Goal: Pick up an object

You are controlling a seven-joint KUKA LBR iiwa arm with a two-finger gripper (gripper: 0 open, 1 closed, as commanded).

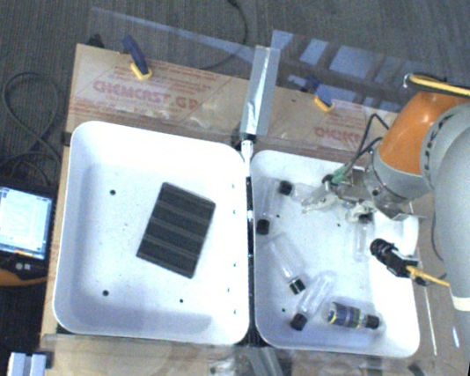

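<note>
I log one black ribbed rectangular pad [176, 229], flat in the left bin, near its middle, tilted slightly. In the right bin I count clear vials with black caps: one [310, 301] near-centre lying aslant, one [287, 265] just left of it, and a dark bottle [352, 317] lying on its side along the near edge.

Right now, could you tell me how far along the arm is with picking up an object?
Nothing looks picked yet. The gripper hangs low over the back of the right bin, among clear plastic pieces; whether it has hold of one I cannot tell. The bottles near the front lie loose, and the dark ridged pad sits in the left bin. The grasp and lift remain.
</note>
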